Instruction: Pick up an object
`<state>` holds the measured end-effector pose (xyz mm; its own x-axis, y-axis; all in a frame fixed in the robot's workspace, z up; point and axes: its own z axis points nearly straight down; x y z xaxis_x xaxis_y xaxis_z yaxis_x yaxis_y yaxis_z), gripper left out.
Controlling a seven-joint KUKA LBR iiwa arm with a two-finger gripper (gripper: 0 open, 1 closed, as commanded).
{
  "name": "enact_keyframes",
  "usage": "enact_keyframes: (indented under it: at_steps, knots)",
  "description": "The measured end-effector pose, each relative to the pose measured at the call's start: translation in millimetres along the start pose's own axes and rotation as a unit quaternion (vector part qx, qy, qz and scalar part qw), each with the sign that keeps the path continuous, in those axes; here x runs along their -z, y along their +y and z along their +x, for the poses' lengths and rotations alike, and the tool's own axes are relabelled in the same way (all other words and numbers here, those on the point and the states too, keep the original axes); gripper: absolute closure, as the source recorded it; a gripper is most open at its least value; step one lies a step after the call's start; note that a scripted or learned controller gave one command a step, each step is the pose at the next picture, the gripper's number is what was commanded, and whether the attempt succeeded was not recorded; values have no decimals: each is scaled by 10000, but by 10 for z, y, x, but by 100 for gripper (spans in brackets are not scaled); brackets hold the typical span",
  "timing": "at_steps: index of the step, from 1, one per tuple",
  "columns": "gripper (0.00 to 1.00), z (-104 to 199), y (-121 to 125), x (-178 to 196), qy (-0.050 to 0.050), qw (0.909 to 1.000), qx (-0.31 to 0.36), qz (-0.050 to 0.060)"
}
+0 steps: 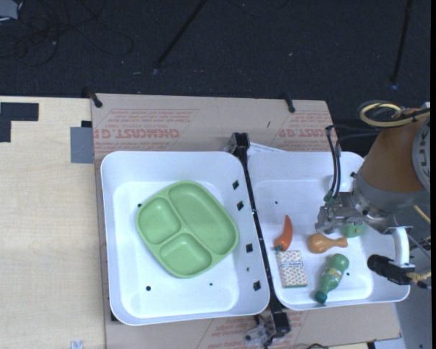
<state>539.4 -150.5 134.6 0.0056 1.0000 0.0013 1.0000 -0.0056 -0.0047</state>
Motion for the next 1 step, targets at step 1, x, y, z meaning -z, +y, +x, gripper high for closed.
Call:
enact_keyframes:
  at_steps: [1]
  knots:
    - [100, -41, 45, 419, -4, 10000, 28, -14]
